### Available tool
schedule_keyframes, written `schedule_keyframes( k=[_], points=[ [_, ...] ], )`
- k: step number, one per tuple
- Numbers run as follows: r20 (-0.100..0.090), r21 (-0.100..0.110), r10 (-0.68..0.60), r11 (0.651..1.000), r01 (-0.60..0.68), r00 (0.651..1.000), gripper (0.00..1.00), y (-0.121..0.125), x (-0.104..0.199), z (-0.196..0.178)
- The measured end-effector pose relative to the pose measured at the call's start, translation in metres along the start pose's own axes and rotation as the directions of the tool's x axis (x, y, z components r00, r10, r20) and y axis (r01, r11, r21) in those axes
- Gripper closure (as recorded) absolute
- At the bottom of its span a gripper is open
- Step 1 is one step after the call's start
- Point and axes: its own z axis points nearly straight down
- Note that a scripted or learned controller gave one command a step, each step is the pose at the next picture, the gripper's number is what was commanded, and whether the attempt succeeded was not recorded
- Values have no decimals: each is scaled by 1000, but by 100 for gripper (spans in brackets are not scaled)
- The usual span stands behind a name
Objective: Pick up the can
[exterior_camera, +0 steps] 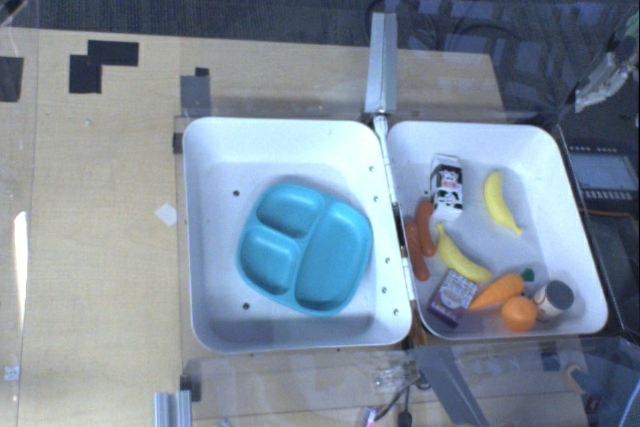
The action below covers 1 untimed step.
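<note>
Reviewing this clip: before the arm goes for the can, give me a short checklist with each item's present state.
1. Can located: ok, near corner of the right bin, apparently upright.
2. Top of can unobstructed: ok, nothing lies over it.
3. Room around the can: not ok, the orange and carrot crowd its left side and the bin wall is close on its right.
4. Gripper position: not ok, off beyond the bin's far right corner, away from the can.
5. Gripper ready to grasp: cannot tell, too blurred.
6. Blue divided plate out of the way: ok, in the left bin.
</note>
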Motion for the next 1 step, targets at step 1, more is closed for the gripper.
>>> schedule_keyframes(
  k=[1],
  points=[
    [0, 0, 0, 1000, 0, 1000, 0, 0, 0, 0]
  ],
)
